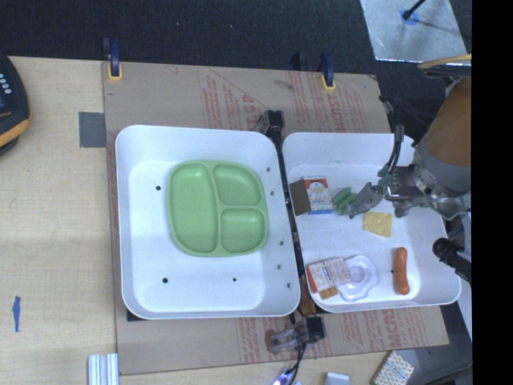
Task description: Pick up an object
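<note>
Near you, the sausage (401,270) and clear packet (343,276) lie untouched in the right bin (433,299). Beyond, the gripper (362,201) hovers, fingers apart, beside the green item (343,198). You are at approach; descend, then close.

Overhead slanted view of both bins (128,215)

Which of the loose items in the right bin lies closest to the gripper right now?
The green item, just left of the gripper. The yellow block sits slightly lower; the sausage and both packets lie farther off.
</note>
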You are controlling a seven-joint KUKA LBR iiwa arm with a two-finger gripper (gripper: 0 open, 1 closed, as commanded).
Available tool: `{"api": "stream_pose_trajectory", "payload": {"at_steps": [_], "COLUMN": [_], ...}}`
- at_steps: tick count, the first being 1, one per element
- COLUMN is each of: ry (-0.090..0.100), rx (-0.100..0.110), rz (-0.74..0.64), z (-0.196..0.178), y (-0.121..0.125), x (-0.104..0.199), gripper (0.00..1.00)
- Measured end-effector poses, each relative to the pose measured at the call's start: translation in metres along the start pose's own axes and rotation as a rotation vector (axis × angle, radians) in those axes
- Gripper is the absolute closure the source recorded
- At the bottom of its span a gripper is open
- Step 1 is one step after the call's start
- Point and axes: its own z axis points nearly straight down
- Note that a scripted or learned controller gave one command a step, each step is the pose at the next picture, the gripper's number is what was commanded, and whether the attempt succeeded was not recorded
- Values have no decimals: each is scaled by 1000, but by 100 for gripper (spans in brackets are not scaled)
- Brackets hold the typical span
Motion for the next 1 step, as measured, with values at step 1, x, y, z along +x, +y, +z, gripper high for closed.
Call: {"api": "stream_pose_trajectory", "payload": {"at_steps": [1], "ry": [-2], "rx": [5], "rz": [3], "z": [118], "y": [24], "x": [-65], "gripper": [0]}}
